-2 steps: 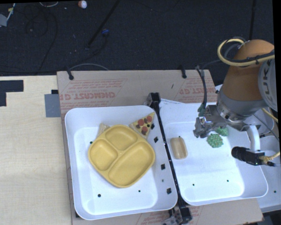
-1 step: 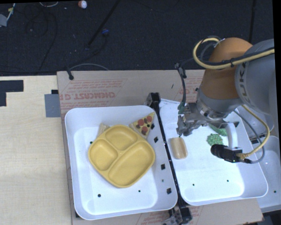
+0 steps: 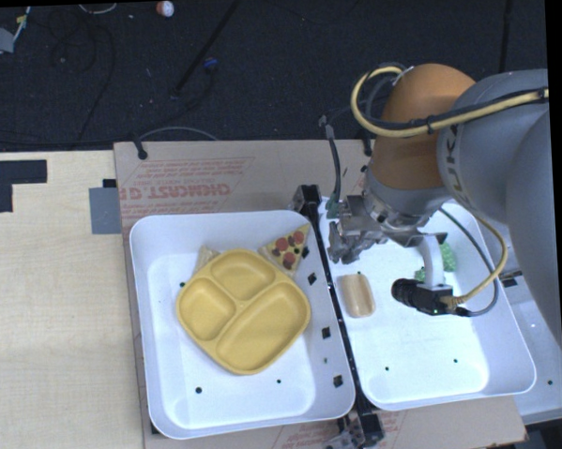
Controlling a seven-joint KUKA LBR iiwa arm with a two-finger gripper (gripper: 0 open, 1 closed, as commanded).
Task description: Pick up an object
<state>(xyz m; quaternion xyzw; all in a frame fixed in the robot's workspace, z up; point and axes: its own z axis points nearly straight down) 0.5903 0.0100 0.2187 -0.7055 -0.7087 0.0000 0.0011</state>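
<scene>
A tan, bun-shaped block point(image 3: 357, 296) lies in the right bin point(image 3: 458, 369), close to its left wall. My gripper point(image 3: 341, 248) hangs just above and behind that block, near the divider between the bins, and the wrist hides its tips. A small green object point(image 3: 446, 256) peeks out from under the arm further right. In the left bin point(image 3: 177, 384) lie a yellow divided plate point(image 3: 243, 308) and a toy pizza slice point(image 3: 290, 247) at the plate's far right corner.
The arm's orange band point(image 3: 425, 132) and grey body cover the right bin's back half. A black connector on a yellow cable point(image 3: 422, 295) hangs over the middle of that bin. The black divider rail point(image 3: 328, 301) runs between the bins.
</scene>
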